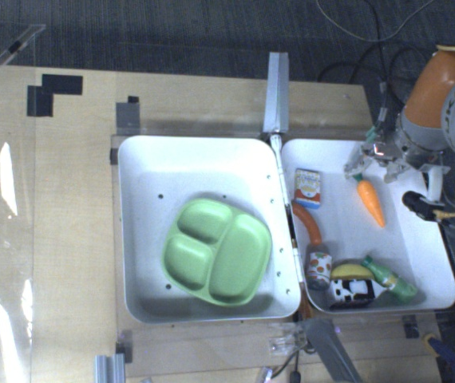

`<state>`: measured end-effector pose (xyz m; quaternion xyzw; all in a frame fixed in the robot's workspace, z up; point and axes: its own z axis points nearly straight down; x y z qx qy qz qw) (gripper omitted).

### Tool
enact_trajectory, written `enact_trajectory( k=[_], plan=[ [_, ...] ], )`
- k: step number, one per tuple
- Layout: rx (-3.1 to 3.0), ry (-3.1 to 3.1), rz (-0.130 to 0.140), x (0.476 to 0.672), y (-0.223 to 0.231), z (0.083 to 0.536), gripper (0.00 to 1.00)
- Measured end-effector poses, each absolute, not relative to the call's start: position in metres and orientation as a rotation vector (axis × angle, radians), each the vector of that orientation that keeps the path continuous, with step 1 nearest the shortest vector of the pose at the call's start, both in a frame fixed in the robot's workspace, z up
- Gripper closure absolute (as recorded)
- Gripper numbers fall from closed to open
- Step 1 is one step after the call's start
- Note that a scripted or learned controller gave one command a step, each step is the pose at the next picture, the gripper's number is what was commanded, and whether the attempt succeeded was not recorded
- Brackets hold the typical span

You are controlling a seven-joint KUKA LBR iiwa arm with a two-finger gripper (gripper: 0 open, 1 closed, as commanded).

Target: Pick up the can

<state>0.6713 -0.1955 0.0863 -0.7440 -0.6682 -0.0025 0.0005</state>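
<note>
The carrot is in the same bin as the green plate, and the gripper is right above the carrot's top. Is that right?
Not quite. The camera view shows the carrot in the right bin, while the green plate lies in the left bin. The gripper is indeed just above the carrot's top.

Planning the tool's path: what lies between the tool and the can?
In the camera view, the carrot lies just below the tool; bare bin floor follows, then the can beside the sausage.
</note>
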Motion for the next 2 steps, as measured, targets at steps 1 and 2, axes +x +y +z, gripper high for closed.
enact_trajectory(
  k=[1, 2],
  plan=[
    [-2.337, -2.108, -0.01, 0.622, -0.153, 0.088, 0.0],
    [-2.39, -2.046, -0.005, 0.52, -0.193, 0.156, 0.0]
  ],
)
